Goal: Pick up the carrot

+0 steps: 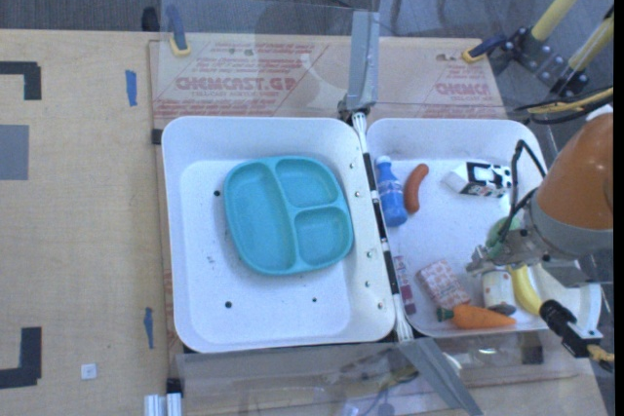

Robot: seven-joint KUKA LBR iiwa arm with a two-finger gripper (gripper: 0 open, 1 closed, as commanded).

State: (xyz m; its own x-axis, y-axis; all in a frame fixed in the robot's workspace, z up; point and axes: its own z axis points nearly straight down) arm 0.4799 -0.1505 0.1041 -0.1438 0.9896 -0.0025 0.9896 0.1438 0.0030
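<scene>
the jaws of the gripper [499, 260] hang low over the right bin [444, 133], near its right side, but from this slant whether they are spread or closed cannot be told, and nothing is seen caught between them. the carrot [483, 316] lies flat on the bin floor just below them, close against the near rim, its thick end toward the left and its tip pointing right. a banana [526, 290] lies just to the carrot's upper right, and a small pinkish packet [443, 283] sits to its left; what seems to be a pale block stands between, touching or nearly so. farther up the bin, well apart, lie a blue bottle [390, 193], a sausage [415, 187] and a black-and-white item [482, 179]. the middle of this bin is open floor. the left bin [195, 239] carries a teal divided plate [289, 213] with bare white around it.
</scene>
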